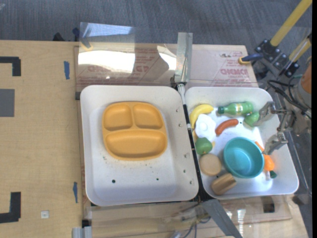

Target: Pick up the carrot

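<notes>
- The two-finger metal tool (275,128) sits at the right edge of the frame, over the right rim of the right shallow white plastic bin (290,180); two silvery fingers show, one near the upper right of that bin and one lower down, well apart from each other, so the tool stands open with nothing between its fingers.
- The small orange toy carrot (268,162) lies in the lower right part of the right bin, just beside the right side of the round teal plastic bowl (242,156) and just below the lower finger; whether that finger touches it cannot be told.
- Above the bowl lie a red-orange toy sausage (227,126), a green plastic bottle (237,108) on its side and a yellow toy banana (199,113).
- A green toy pepper (203,145) lies left of the bowl, with a round tan toy bun (211,164) below it and a brown toy bread loaf (224,183) lower still.
- The left shallow white plastic bin (94,182) in the middle of the frame holds an orange plastic plate with three compartments (133,130).
- Both bins rest on the table (37,143), whose tan surface fills the left of the frame.
</notes>
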`<state>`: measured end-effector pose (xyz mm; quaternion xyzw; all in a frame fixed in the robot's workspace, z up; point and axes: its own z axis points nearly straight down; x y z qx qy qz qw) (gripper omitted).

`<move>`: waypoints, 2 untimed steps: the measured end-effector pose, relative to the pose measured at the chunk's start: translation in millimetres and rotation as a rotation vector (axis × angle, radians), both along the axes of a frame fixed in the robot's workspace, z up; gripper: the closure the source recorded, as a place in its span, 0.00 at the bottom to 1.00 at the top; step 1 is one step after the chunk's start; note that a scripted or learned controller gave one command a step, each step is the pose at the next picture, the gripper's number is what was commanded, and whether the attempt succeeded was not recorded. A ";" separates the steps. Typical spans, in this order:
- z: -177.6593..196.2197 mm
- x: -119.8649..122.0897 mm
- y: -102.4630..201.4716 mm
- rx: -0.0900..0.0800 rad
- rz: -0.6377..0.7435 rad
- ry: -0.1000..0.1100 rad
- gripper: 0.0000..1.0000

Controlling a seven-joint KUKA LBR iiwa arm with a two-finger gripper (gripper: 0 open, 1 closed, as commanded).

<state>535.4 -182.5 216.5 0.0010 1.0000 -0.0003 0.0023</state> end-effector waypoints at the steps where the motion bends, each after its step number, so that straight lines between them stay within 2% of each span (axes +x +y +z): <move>1: -67.4 -25.0 -41.7 0.002 0.106 0.006 0.00; 2: -75.3 -31.9 -40.2 0.000 0.127 0.003 0.00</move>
